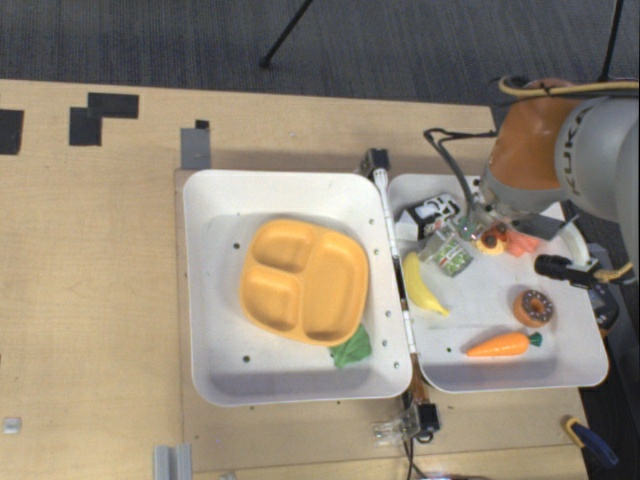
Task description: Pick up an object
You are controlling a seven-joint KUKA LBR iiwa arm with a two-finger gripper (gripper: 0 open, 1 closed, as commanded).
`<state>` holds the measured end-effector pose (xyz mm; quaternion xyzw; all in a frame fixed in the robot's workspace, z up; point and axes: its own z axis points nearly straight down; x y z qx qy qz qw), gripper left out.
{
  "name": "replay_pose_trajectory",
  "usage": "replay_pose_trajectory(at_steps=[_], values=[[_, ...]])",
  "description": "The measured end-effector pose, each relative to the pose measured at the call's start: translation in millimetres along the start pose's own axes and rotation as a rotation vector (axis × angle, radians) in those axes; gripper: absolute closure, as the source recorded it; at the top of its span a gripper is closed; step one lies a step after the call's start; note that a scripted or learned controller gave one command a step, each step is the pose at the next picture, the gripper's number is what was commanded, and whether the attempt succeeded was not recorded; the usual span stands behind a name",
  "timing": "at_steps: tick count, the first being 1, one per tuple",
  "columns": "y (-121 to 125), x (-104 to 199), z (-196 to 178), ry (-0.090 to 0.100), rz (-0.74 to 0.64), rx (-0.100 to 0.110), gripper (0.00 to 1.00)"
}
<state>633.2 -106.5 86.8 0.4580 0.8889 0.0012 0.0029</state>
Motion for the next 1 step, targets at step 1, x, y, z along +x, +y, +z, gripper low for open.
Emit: replay_pose_trajectory(at_steps=[1], values=[[2.3, -0.7, -12.3, -0.004, -0.001, -0.006, 1.00]])
